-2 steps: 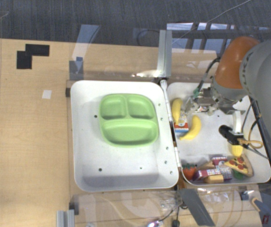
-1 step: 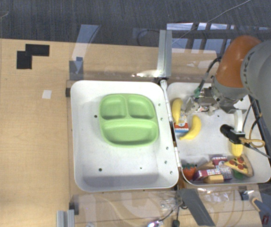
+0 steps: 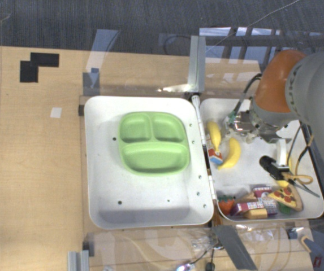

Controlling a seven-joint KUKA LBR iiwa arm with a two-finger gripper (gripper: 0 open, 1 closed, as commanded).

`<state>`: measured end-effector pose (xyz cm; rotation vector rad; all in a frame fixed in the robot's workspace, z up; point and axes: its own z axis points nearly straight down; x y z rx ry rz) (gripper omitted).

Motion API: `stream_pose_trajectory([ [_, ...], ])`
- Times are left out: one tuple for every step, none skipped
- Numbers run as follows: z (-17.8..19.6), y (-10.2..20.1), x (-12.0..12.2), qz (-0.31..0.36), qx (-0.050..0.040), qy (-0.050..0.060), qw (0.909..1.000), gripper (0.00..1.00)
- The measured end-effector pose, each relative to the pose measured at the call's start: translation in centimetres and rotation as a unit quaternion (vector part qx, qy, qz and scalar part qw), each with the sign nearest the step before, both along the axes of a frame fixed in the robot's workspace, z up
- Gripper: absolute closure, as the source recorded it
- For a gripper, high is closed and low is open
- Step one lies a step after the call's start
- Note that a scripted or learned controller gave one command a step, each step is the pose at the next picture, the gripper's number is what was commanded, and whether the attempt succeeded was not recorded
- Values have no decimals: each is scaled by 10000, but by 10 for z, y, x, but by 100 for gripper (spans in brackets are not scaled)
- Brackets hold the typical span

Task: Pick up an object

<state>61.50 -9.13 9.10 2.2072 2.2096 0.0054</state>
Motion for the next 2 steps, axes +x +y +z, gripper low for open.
stream_pose_trajectory([
  [12, 5, 3, 23, 41, -27, 10000, 100],
  [117, 52, 21, -507, 60, 41, 9987, 100],
])
